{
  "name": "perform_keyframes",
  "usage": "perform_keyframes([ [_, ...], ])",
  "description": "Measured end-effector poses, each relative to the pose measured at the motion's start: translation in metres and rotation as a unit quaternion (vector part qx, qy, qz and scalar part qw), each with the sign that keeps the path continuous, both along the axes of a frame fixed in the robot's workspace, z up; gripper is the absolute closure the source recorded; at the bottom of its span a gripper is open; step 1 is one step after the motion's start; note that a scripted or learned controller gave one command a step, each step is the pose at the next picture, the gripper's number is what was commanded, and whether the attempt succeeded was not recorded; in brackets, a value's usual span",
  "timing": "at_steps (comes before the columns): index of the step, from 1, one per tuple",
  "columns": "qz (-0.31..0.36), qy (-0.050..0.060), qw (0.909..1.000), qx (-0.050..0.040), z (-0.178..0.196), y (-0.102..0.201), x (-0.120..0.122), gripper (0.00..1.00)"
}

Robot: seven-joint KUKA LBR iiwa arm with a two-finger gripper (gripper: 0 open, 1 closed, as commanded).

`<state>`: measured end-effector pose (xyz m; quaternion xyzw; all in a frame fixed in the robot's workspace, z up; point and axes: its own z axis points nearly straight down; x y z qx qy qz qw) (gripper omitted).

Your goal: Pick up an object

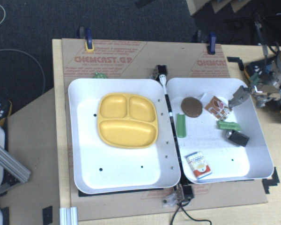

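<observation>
The bench, a brown board clamped at its far edge, carries two shallow white bins side by side. The left bin holds a yellow divided tray, the biggest item here, lying flat toward the far half with its three wells facing up. The right bin holds the smaller pieces: a round brown disc near the far left corner, a green stick just beside the dividing wall with its long axis running near to far, a small red and white carton toward the near edge, a brown and white packet just right of the disc, a short green piece lying roughly left to right, and a small black block just below it. The gripper reaches in over the far right corner of the right bin; it reads as a grey wedge, nothing is visibly between its tips, and whether they are spread or closed I cannot tell. The nearest candidate seems to be the brown and white packet, which lies just to the left of the gripper and slightly nearer the camera, tilted on a diagonal; the short green piece and black block sit close behind as alternatives, further toward the near edge
</observation>
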<state>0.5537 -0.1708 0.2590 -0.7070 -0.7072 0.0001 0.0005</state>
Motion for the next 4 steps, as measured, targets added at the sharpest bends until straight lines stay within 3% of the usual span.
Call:
perform_keyframes([
  [1, 0.001, -0.002, 1.0000, -0.0008, 0.011, 0.000, 0.001, 1.00],
  [2, -0.003, -0.004, 1.0000, -0.0032, 0.080, -0.048, -0.061, 1.00],
  [3, -0.001, 0.001, 1.0000, 0.0001, 0.064, -0.054, -0.075, 1.00],
  [4, 0.003, 0.006, 1.0000, 0.0034, -0.053, 0.011, -0.076, 1.00],
])
